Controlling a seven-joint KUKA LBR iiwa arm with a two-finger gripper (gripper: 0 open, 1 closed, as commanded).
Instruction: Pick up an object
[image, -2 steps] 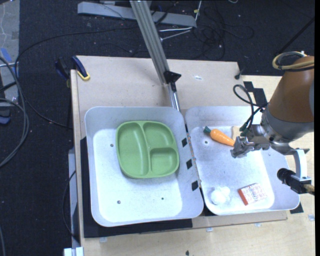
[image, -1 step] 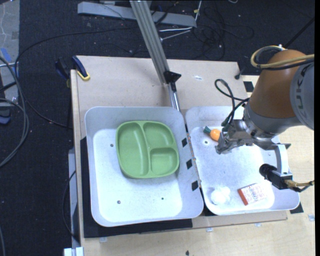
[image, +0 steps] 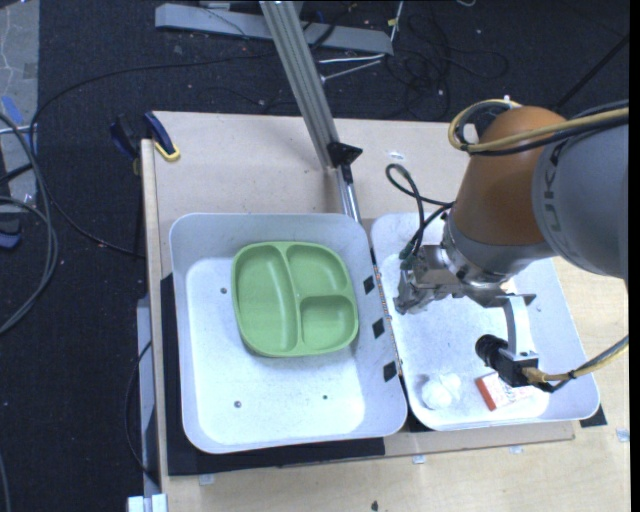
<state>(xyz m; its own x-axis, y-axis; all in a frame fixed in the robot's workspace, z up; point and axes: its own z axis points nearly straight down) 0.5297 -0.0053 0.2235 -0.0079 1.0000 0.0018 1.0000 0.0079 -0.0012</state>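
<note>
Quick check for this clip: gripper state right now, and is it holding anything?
Gripper: low over the right white bin, near its left wall; open or shut cannot be told, and nothing visible between its fingers.

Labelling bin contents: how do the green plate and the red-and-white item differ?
The green divided plate lies in the left bin and takes up much of its floor; the red-and-white packet is far smaller, in the right bin's near corner. The plate is one plain colour with three compartments; the packet is two-coloured and looks flat. Both rest on a bin floor, apart from the gripper.
</note>
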